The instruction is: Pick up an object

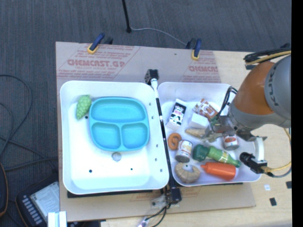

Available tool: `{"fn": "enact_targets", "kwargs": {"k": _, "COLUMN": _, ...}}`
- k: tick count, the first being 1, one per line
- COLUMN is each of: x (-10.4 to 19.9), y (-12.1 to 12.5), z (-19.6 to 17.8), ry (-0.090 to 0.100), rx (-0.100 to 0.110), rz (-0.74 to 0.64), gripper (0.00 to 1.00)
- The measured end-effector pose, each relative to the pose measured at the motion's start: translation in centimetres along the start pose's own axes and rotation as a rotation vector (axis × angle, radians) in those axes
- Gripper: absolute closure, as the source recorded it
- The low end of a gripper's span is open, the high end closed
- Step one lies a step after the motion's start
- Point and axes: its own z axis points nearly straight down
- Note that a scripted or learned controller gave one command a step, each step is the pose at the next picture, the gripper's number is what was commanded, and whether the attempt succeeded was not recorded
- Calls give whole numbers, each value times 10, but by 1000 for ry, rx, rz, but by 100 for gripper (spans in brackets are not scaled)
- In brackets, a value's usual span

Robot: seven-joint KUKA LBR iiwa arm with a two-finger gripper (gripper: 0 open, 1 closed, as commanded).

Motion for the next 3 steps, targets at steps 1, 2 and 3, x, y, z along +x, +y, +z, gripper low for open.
{"fn": "enact_targets", "kwargs": {"k": 1, "x": 0, "y": 0, "z": 0, "ry": 0, "rx": 0, "rz": 0, "gripper": 0}}
{"fn": "enact_targets", "kwargs": {"k": 2, "x": 40, "y": -45, "z": 26, "ry": -9, "rx": -17, "rz": 2, "gripper": 0}}
{"fn": "enact_targets", "kwargs": {"k": 3, "x": 40, "y": -44, "z": 15, "ry": -7, "rx": -18, "rz": 2, "gripper": 100}}
